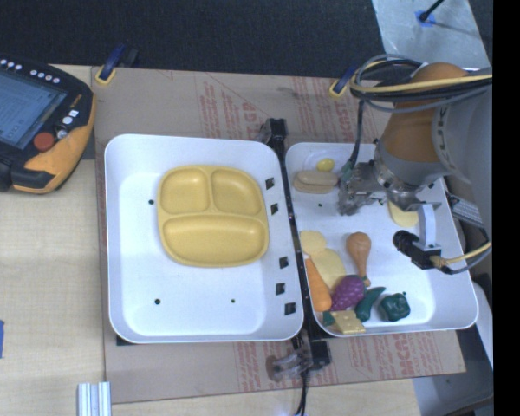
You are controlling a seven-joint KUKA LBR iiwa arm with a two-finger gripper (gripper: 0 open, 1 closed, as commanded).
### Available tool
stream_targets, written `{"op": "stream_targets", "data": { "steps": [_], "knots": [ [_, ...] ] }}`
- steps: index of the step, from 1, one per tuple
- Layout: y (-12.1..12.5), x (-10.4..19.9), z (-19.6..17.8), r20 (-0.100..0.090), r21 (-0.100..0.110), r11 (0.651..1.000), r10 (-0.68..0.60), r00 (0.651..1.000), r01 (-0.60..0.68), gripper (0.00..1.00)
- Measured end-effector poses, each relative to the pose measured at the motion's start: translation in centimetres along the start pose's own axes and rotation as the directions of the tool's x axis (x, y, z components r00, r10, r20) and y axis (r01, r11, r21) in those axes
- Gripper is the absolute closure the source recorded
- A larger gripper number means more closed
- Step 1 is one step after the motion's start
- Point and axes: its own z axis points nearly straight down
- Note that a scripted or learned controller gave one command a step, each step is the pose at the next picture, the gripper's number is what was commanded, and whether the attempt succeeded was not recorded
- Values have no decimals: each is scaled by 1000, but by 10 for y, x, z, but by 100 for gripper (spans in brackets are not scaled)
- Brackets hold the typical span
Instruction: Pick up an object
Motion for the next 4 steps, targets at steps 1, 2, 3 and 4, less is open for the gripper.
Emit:
{"op": "stream_targets", "data": {
  "steps": [1, 2, 3, 4],
  "knots": [
    [0, 0, 1, 0, 1, 1000, -1, 1000, 1, 0],
    [-54, -26, 13, -2, 6, 1000, 1, 1000, -1, 0],
    [-51, -26, 1, -1, 0, 1000, -1, 1000, 1, 100],
    [-14, 25, -95, -2, -14, 1000, -9, 1000, 9, 100]
  ]
}}
